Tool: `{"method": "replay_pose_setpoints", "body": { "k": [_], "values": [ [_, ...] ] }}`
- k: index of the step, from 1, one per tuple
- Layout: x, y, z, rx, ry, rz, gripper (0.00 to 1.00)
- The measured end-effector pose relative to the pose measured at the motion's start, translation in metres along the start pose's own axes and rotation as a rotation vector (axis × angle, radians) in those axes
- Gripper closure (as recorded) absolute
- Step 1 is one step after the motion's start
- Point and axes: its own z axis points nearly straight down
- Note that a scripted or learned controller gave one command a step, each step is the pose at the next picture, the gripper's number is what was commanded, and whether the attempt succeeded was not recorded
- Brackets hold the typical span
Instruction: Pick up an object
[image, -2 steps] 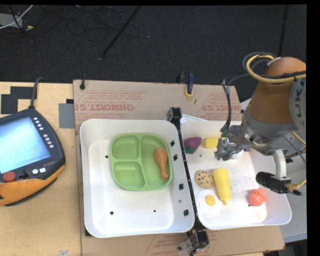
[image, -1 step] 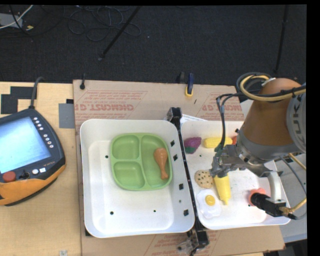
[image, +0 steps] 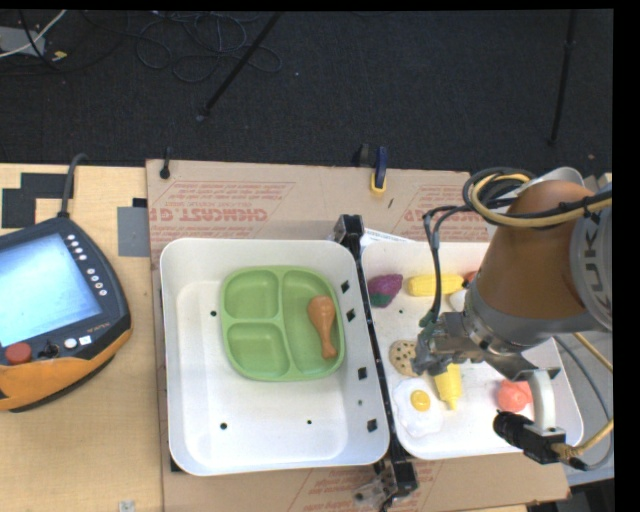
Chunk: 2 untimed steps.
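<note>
Gripper (image: 437, 362) sits low in the right bin (image: 570, 400), just above the yellow piece (image: 449, 385); I cannot tell its jaw state. Pickup not yet confirmed; lift remains.

tabletop (image: 60, 450): light wood.
cardboard sheet (image: 240, 200): flat on the tabletop, under both bins, red print on it.
left bin (image: 200, 420): white, shallow, on the cardboard.
right bin (image: 450, 445): white, touching the left bin's side.
control pendant (image: 55, 305): far left on the tabletop, screen lit, orange underside.
</note>
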Motion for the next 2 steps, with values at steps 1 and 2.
{"method": "replay_pose_setpoints", "body": {
  "k": [1,2],
  "values": [
    [0.0073,0.0097,-0.0099,-0.003,-0.001,0.0,1.0],
    [0.0126,0.0092,-0.0082,-0.002,-0.001,0.0,1.0]
  ]
}}
